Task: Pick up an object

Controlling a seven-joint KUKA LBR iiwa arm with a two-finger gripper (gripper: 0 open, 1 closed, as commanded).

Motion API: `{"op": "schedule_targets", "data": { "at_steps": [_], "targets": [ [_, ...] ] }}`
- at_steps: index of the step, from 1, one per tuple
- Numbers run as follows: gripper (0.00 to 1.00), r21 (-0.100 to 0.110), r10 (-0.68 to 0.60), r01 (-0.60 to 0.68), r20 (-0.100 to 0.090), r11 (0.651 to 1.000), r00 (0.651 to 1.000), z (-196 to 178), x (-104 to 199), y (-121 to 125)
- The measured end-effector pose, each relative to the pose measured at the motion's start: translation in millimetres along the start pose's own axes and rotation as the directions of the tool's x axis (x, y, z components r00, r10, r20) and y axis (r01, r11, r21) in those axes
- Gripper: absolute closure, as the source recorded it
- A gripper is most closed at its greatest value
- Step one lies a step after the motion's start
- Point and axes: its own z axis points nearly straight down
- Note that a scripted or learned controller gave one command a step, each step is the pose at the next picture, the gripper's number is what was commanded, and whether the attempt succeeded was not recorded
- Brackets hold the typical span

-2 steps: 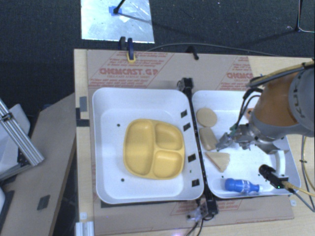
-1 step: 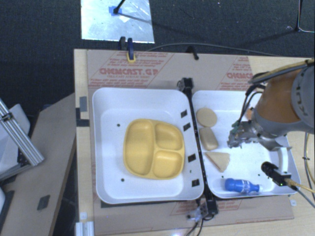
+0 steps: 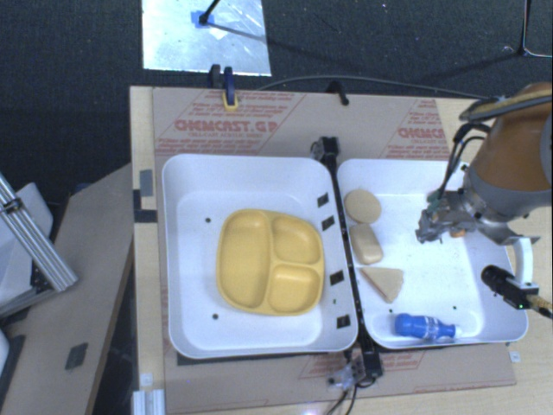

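Nearest, a blue bottle point(image 3: 425, 327) lies on its side in the right bin point(image 3: 492, 335), with 3 tan food pieces point(image 3: 366, 242) lined up beyond it along the divider. Farther right, the gripper point(image 3: 438, 225) hangs over bare floor, likely positioning for a pick, nothing visibly in it; how wide it stands I cannot tell.

Robotics lab: clamped bench point(image 3: 259, 115), twin bins point(image 3: 186, 232)

Plate point(image 3: 270, 262) in left bin point(image 3: 186, 232)

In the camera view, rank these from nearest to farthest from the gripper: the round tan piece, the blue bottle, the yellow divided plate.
Measured from the gripper:
1. Round tan piece, right bin, upper left.
2. Blue bottle, right bin, near edge.
3. Yellow divided plate, left bin.
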Motion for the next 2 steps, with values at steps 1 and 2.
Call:
{"op": "schedule_targets", "data": {
  "at_steps": [1,2],
  "targets": [
    [1.0,0.001,-0.001,0.001,-0.001,1.0,1.0,-44,1,4],
    [1.0,0.002,-0.001,0.001,-0.001,1.0,1.0,-82,0,6]
  ]
}}
